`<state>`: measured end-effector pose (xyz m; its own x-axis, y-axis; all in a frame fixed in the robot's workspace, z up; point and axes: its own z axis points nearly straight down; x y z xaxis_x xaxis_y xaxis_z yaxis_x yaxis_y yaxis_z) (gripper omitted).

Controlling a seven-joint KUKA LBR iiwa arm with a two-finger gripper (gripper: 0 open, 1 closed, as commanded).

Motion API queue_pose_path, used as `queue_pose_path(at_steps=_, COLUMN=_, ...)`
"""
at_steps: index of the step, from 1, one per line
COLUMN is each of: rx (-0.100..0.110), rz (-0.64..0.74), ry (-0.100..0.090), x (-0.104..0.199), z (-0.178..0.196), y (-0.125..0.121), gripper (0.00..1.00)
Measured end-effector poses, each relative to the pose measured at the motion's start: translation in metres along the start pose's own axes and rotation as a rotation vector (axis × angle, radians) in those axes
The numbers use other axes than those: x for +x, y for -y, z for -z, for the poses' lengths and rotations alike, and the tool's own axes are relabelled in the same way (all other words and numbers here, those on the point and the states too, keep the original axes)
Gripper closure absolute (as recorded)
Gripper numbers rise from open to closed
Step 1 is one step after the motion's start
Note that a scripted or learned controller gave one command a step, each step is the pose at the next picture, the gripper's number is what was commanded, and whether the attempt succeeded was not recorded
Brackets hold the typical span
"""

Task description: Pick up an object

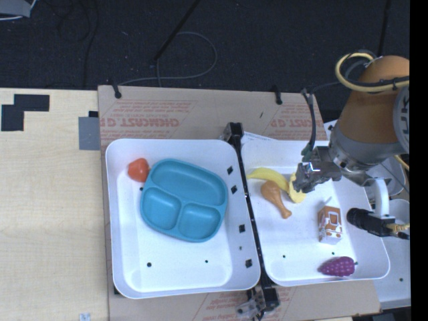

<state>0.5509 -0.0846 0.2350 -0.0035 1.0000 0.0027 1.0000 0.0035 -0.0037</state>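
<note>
**Claw closing in on the banana**

The claw (302, 178) is hovering at the banana's (275, 178) right end in the right bin (374, 263); I cannot tell its state. It should be centring over the fruit, avoiding the drumstick (276, 198).

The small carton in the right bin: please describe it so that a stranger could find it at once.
Start at the right bin, the one the arm reaches into. The small carton stands right of the chicken leg and above the purple grapes. Alone among its neighbours it is boxy, white with brown patches.
</note>
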Motion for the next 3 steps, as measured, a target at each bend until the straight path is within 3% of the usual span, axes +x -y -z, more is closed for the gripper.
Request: queue_pose_path(at_steps=3, rx=0.003, rz=0.002, ry=0.001, x=0.155, z=-0.025, y=0.042, gripper=1.0)
